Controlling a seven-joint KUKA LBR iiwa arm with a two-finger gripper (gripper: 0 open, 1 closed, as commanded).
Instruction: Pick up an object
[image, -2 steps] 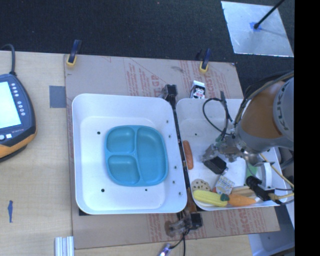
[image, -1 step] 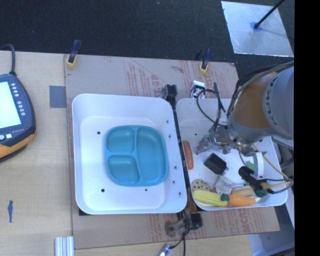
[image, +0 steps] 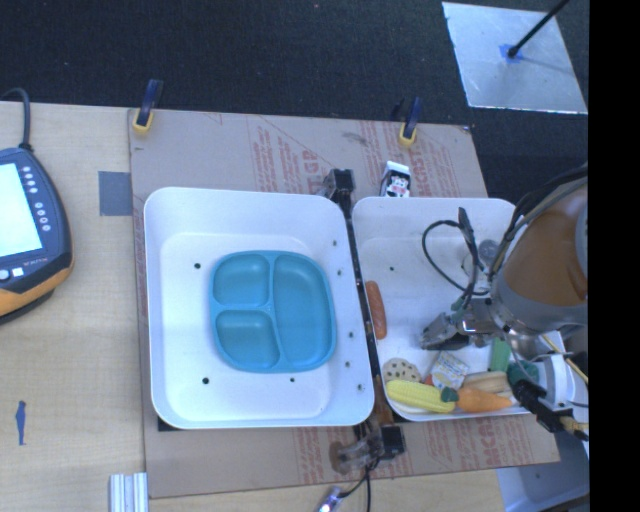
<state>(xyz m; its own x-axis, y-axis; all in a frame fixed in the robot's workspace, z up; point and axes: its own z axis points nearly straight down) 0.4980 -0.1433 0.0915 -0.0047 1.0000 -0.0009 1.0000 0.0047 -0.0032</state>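
Camera view: arm (image: 540, 265) low over right bin (image: 400, 225), pincer (image: 445, 333) near the toy food.
Reaches in from the right; pincer dark, hanging above the bin floor, cannot tell whether clenched or released, nothing visibly between it. Piled along the bin's near edge just below: corn (image: 418, 397), carrot (image: 480, 402), round cookie (image: 400, 371), small packet (image: 449, 372), green piece (image: 500, 354). Hot dog (image: 376, 308) lying lengthwise against the bin's left wall, apart from the pile. Left bin (image: 170, 300) carrying a blue tray (image: 272, 310) with three compartments. Pendant (image: 28, 230) at desk's (image: 70, 400) left edge.
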